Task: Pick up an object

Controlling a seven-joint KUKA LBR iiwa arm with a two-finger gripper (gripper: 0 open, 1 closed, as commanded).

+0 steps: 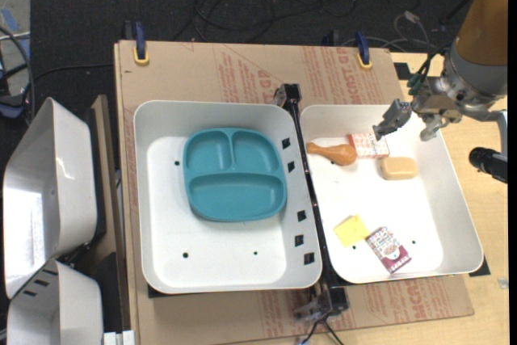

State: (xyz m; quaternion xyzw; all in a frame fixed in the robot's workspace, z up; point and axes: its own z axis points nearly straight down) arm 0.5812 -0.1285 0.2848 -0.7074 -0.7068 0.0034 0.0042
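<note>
Gripper (412, 119) w/ 2 fingers spread, holding nothing, over right bin's (452, 198) upper edge. Just below-left: red-white packet (369, 145), long axis approx. left-right, touching orange drumstick toy (334, 151), narrow end pointing left. Tan block (399, 168) beside packet. Teal plate (235, 174) in left bin (161, 198)

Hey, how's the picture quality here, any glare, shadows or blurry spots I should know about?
Camera view: lighting is even, both white bins bright without harsh glare; the teal tray casts a soft shadow on the left bin; the gripper and orange-banded arm look slightly soft; the small items in the right bin are reasonably sharp.
</note>
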